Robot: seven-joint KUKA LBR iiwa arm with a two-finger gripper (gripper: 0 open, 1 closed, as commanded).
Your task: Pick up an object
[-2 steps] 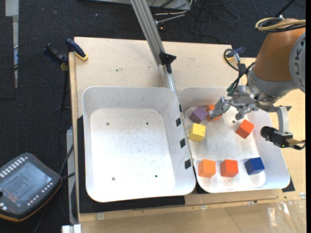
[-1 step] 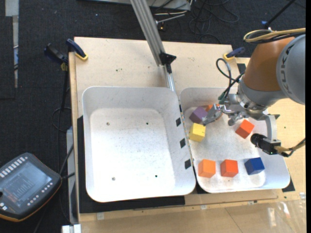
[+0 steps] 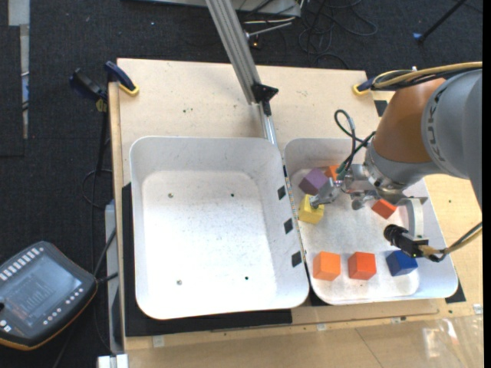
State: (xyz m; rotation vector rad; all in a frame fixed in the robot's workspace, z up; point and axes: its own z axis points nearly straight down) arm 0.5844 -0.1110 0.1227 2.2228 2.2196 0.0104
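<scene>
My gripper [image 3: 325, 195] reaches in low over the upper left part of the right bin [image 3: 433, 286]. Its tip lies between a purple block [image 3: 312, 181] just above it and a yellow block [image 3: 311, 210] just below it, close to both. A small orange piece [image 3: 331, 172] shows beside the purple block. Under the wrist lies a red-orange block [image 3: 383, 208]. Along the bin's front stand an orange cube [image 3: 327, 266], a red-orange cube [image 3: 362, 266] and a blue cube [image 3: 400, 264].
The left bin [image 3: 146, 205] sits beside the right one, their walls touching at the middle. A slanted metal pole [image 3: 234, 44] ends at the bins' back edge. Black cables [image 3: 414, 244] hang from the wrist near the blue cube.
</scene>
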